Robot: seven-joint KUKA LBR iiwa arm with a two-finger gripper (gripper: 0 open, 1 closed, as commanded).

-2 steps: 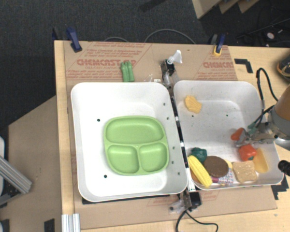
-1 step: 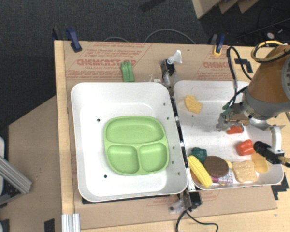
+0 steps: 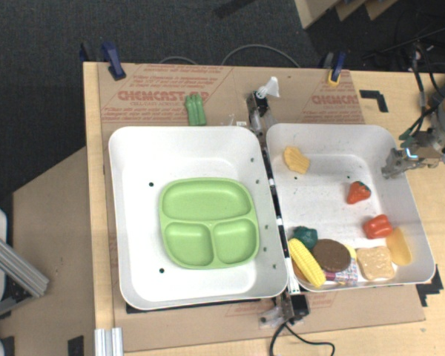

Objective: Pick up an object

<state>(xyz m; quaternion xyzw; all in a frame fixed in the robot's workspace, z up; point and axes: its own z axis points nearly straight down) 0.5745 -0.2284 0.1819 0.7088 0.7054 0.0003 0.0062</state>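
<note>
Camera view: fingers (image 3: 395, 165) at the right bin's (image 3: 334, 133) edge; whether they're apart, I cannot tell.

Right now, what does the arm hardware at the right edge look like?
Little of it is in frame: the gripper is a small grey metal piece over the right bin's rim, with a hint of green beside it and dark cables running above. Finer details are too small to make out.

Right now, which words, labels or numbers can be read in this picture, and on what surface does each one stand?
"CHEMCAST GP": red print on the brown board behind the left bin, partly covered by a green object.
"CHEMCAST": the same red print, fainter, behind the right bin; its remaining letters are too blurred.
Smaller red lines above both prints: too small to read.
</note>
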